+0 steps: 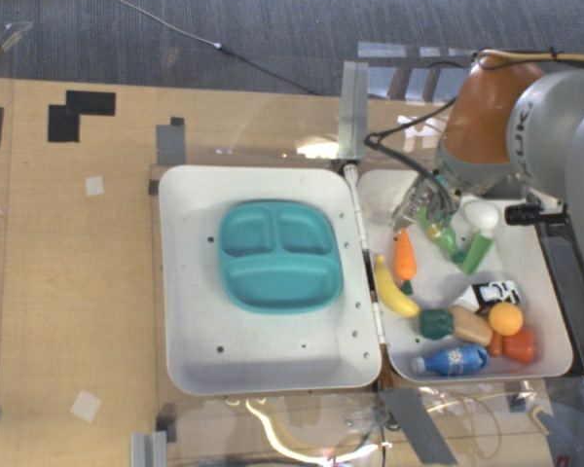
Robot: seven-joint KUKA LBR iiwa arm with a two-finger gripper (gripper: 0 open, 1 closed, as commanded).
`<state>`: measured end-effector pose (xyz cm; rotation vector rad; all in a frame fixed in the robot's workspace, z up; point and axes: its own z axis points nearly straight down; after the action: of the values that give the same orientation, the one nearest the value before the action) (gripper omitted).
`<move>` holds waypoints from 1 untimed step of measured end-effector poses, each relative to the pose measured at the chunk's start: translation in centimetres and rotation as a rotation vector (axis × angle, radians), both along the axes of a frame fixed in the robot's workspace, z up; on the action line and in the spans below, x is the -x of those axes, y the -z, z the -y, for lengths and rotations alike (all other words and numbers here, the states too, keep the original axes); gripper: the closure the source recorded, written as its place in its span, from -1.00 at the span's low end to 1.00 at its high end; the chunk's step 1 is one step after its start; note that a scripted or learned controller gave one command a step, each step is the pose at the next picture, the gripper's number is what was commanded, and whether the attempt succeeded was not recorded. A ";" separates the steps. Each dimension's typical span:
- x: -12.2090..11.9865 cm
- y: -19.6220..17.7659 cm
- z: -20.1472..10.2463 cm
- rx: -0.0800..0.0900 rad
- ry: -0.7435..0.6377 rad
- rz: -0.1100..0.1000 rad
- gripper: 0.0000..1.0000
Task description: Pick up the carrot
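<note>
You will find the carrot [405,256] in the right bin [557,353], near its left wall, standing roughly upright just above the banana [395,294]. The gripper [420,205] hangs just above and right of the carrot's top; whether it is released or clenched cannot be told. The left bin [185,290] holds a teal tray [277,257].

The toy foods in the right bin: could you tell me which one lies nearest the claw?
The carrot, orange with a green top, lies just below the claw. The banana and orange ball sit farther toward the bin's near side.
</note>
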<state>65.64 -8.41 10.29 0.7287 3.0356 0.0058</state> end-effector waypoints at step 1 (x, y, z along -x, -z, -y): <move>0.1 0.1 -0.1 -0.001 0.000 -0.004 -1.00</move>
<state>65.55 -8.36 10.20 0.7292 3.0399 0.0057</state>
